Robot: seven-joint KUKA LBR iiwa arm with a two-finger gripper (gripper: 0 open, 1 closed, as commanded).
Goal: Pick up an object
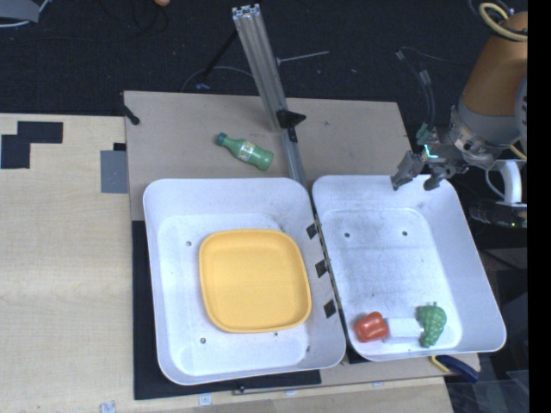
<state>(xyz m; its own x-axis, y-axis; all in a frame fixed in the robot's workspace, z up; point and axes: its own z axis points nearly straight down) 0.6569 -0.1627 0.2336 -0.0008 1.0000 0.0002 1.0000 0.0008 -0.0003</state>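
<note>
Currently fingers (424, 179) spread apart, grasping nothing, hovering at right bin's (482, 274) far rim. Red pepper (371, 326) and green broccoli (431, 323) lie well below them, near corner; approach not started.

Arm (498, 80) at the frame's upper right: broad orange band on a rounded link, glossy, with a grey section under it narrowing to the wrist. Wrist housing is grey metal, stubby, with darker hardware around it. Tool (428, 175) is dark, two short black fingers (405, 177) on a compact body, with a small teal-green light or marking just above them. Thin dark cable runs up from the wrist toward the top of the frame. Yellowish looped cable sits near the arm at the top right edge. No legible labels or screws at this resolution.
</note>
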